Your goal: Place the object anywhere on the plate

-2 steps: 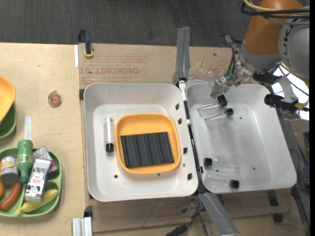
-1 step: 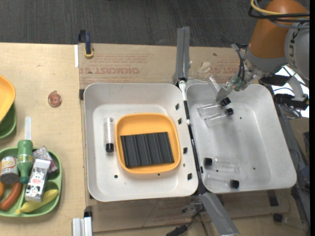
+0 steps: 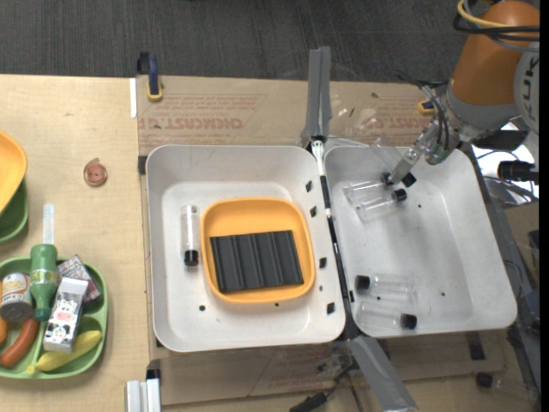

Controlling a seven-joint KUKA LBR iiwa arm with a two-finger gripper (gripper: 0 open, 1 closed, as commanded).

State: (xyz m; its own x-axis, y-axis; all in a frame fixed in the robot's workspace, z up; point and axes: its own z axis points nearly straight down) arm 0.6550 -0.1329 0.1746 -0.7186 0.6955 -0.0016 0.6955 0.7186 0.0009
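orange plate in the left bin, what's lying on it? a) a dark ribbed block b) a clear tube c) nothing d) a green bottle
a: a dark ribbed block lies flat on the orange plate, while a clear tube rests beside the plate on the floor of the left bin.

Orange plate (image 3: 257,221) bears black ribbed block (image 3: 256,259); white bins (image 3: 167,230).

One readable text showed: red print on the cardboard sheet (image 3: 232,114) behind the bins, upside down from the camera and looking like "CHEMCRAFT", though the letters were not all sure. Labels on the toy carton (image 3: 62,312) and can (image 3: 15,292) at left were too small to read.
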